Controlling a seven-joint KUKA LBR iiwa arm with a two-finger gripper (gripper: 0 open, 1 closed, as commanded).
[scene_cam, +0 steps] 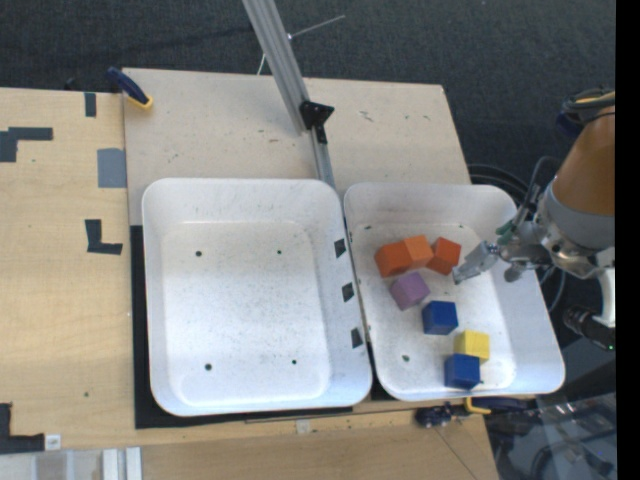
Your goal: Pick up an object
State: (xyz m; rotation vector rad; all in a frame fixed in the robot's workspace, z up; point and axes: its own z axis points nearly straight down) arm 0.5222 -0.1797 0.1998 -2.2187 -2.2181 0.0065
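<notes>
Fingers (472,264) too small and blurred to call apart or together, so cannot tell; nothing seen between them. Gripper (462,271) low inside the right bin (420,213), reaching in from the right, tip just beside the small orange block (445,255), perhaps touching its right face. Close on that block's left, a larger orange block (393,258), the two touching or nearly so. Below them a purple block (409,290), then a blue block (439,317) near the bin's middle. Nearer the front wall, a yellow block (473,344) against a second blue block (462,370). Left bin (240,298) bare of blocks. Likely target: the small orange block, being nearest the tip. Probably light, stiff and hard to damage, with flat and perhaps smooth faces, so prone to sliding or twisting away if nudged at a corner rather than squeezed squarely. Best taken from above across two opposite flat faces. Front and back faces look free, while the left face is crowded by the larger orange neighbour. Should the crowding spoil that, the blue block in the middle stands apart from the others and offers clear sides all round.
</notes>
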